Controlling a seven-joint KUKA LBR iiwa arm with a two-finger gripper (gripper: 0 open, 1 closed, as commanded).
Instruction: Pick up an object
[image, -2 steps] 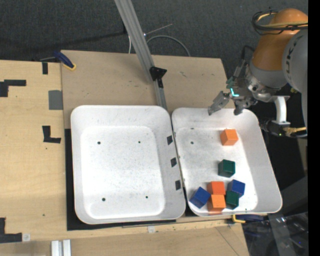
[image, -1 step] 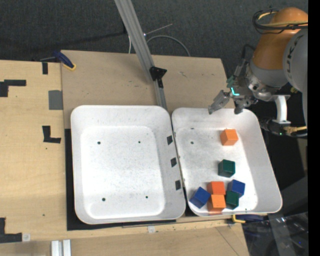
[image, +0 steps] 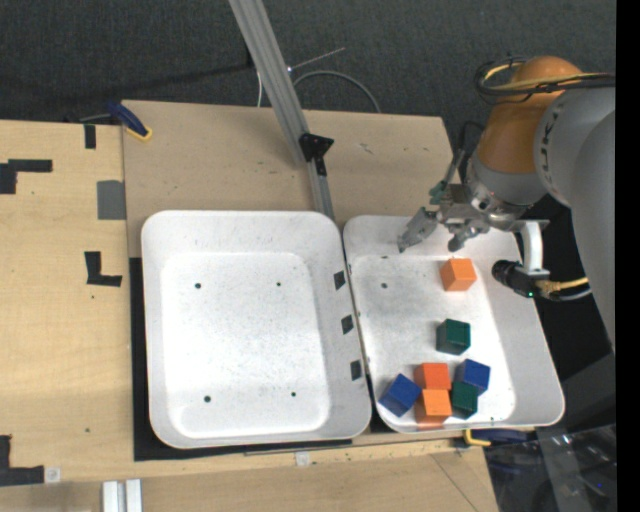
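The claw (image: 436, 235) hangs spread wide over the far end of the right bin (image: 530, 345), its two fingers (image: 413, 233) well apart with nothing between them and touching no block. Just near and right of it lies an orange cube (image: 459, 273), alone on the bin floor, bright and square-faced. Nearer still sits a dark green block (image: 453, 335), and at the near end a cluster (image: 437, 389) of blue, orange and green blocks.

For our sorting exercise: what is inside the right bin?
The right bin holds seven blocks: three orange, two green, two blue. Five crowd its near corner, so anything beneath them is hidden. The gripper hovers open at the far end.
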